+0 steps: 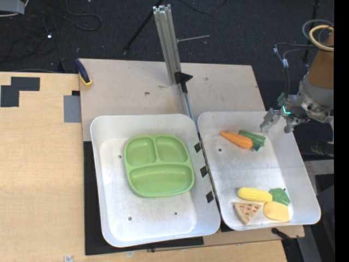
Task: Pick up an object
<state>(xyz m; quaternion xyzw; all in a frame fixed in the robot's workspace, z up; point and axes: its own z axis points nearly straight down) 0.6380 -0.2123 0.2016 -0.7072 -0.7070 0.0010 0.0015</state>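
Right bin (283, 162) as landmark: green divided plate (159, 165) in neighbouring bin to its left; carrot (238, 139) near its far edge; corn (254, 194), pizza slice (246, 212), lemon (277, 212) at near corner. Gripper (279, 121) above far-right rim, fingers spread, grasping nothing.

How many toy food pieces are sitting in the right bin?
4: carrot near the far side; corn cob, pizza slice and yellow piece clustered at the near corner.

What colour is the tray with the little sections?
Light green: the divided tray in the left bin, camera view.
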